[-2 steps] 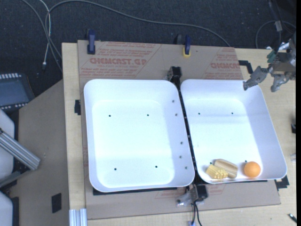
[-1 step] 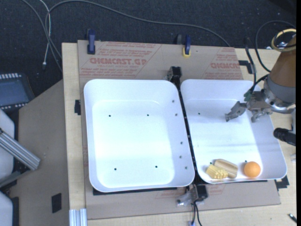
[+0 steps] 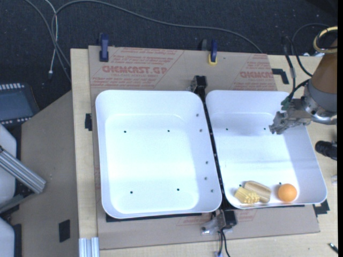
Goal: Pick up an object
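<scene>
Objects for picking lie in the shallow white plastic right bin (image 3: 300,159), at its near edge.
Within that bin, the grey two-finger gripper (image 3: 280,123) hangs over the far right part, well apart from them; a tan oblong bread roll (image 3: 258,187) touches a yellow corn cob (image 3: 246,196), with a small orange ball (image 3: 287,192) near them.

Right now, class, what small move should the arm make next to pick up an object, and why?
Probably shift the gripper toward the near edge of the right bin. It sits over the bin's far right part, while the orange ball and two yellowish items lie near the front rim.
</scene>
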You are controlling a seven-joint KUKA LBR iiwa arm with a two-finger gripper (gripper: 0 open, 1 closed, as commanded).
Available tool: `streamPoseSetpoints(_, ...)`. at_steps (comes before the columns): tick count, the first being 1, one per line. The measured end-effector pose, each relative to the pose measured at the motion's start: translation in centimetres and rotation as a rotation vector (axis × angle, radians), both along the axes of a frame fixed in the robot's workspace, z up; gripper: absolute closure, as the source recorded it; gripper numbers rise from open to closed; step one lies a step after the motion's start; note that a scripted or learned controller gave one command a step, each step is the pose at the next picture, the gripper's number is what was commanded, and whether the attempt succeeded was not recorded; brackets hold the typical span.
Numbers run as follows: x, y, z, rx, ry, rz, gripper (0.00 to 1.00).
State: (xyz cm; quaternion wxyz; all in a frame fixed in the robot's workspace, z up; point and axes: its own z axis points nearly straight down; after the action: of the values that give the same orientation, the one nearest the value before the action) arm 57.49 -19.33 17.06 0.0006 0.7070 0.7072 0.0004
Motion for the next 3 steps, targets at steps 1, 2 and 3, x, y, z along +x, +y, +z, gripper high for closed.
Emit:
streamPoseSetpoints(1, -4.4, 3.1, 6.8, 0.000, -0.002, 0.001, 1.00)
streamPoseSetpoints(2, -9.0, 9.9, 10.7, 0.001, -0.001, 0.004, 1.00)
streamPoseSetpoints(3, -9.4, 13.0, 11.0, 0.001, 0.001, 0.003, 1.00)
